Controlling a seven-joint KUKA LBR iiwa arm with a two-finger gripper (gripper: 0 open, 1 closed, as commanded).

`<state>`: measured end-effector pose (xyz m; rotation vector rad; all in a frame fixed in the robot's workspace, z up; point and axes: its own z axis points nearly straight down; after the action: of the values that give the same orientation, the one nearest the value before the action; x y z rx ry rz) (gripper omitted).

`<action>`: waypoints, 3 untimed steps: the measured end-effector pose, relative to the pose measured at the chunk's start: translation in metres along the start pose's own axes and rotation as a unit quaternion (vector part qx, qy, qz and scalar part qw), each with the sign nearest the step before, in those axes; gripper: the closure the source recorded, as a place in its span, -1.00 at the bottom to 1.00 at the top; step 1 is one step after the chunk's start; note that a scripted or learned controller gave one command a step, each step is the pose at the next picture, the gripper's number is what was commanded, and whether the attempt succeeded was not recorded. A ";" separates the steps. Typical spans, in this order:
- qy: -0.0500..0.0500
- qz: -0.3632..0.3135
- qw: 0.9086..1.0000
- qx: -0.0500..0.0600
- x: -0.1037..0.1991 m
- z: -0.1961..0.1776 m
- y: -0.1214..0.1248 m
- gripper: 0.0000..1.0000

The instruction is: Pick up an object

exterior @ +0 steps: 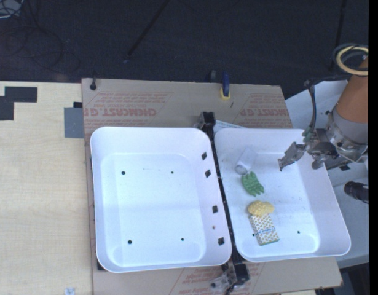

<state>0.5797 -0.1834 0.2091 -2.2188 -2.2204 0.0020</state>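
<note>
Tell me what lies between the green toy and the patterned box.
In the camera view, a small yellow object lies between the green toy and the patterned box.

Two shallow white plastic bins (152, 257) | one small white cylinder (244, 164) | one knobbly green toy (253, 183) | one yellow lump (260, 208) | one patterned rectangular packet (265, 230)

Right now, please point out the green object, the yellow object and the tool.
green object (252, 183), camera view, its middle
yellow object (260, 208), camera view, its top
tool (294, 154), camera view, between its fingertips
</note>
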 end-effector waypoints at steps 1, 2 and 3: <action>-0.002 -0.002 1.000 -0.002 -0.030 0.065 0.054 -1.00; -0.001 0.000 1.000 -0.001 -0.017 0.073 0.065 -1.00; -0.001 -0.002 1.000 -0.001 -0.018 0.062 0.064 1.00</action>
<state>0.6439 -0.2014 0.1469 -2.2174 -2.2267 0.0031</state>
